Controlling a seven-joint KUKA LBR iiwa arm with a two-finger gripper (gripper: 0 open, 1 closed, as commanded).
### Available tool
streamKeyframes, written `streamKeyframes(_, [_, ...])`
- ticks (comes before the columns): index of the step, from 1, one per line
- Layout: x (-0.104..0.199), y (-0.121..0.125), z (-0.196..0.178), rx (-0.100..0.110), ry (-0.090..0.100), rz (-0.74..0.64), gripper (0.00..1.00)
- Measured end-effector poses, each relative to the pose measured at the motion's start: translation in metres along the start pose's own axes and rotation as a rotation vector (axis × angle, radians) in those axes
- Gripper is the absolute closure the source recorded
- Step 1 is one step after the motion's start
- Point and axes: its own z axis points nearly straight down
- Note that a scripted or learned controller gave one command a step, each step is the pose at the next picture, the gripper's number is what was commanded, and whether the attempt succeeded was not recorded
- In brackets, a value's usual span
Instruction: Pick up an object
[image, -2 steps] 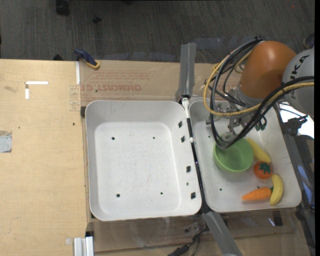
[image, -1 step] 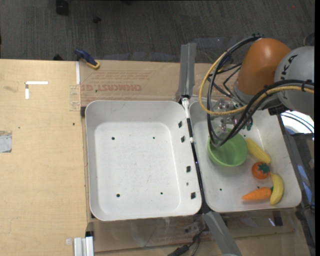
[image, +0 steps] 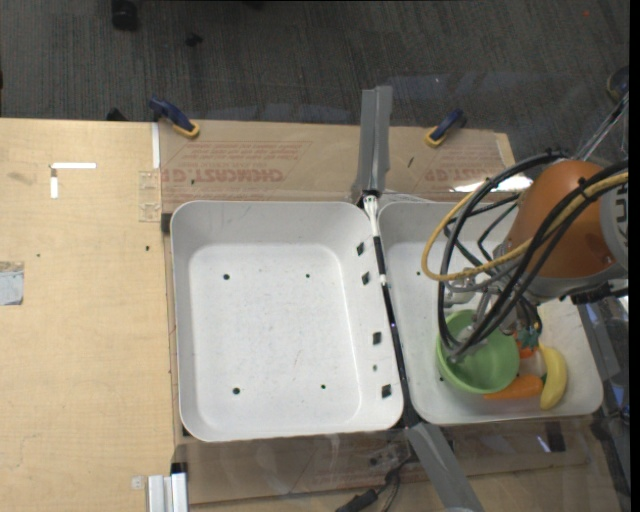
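Left bin (image: 200, 300) bare white; right bin (image: 415, 300) has the arm (image: 560, 220) low over its near right corner, where a green bowl (image: 485, 365), yellow banana (image: 553, 378) and orange piece (image: 515, 390) sit bunched and touching. Gripper (image: 500, 325) is buried behind cables above the bowl, can't tell its state. Risk: crowded pile, so a grab may slip off the bowl rim or just shove things against the wall.

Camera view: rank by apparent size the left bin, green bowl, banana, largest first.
1. Left bin, by far the largest.
2. Green bowl, partly hidden by the arm's cables.
3. Banana, smallest; only part shows beside the bowl, so its full length is unsure.
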Motion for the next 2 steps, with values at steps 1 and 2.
streamKeyframes(1, [-0.114, -0.011, -0.001, -0.001, -0.004, -0.156, 0.0])
streamKeyframes(2, [-0.117, 0.025, -0.001, -0.001, -0.002, -0.018, 0.0])
